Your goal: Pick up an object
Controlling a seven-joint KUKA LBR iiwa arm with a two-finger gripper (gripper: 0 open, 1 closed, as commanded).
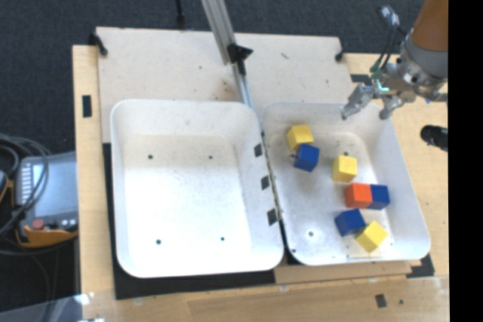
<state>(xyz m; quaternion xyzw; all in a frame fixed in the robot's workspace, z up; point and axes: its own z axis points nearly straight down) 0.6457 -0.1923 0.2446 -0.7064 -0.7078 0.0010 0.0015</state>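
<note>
Dark carpet surrounds a pale wooden bench [87,162] with two shallow white plastic bins. In the right bin [404,188] lie seven small cubes: a yellow cube [299,136] touching a blue cube [307,157], another yellow [346,167], an orange cube [358,195] against a blue one, and a blue-yellow pair at lower right. The gripper [367,106] hangs over this bin's upper right rim, fingers spread, pinching nothing.

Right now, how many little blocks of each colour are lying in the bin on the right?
Yellow blocks: 3
Blue blocks: 3
Orange blocks: 1
Total: 7 blocks, all in the right bin.
</note>
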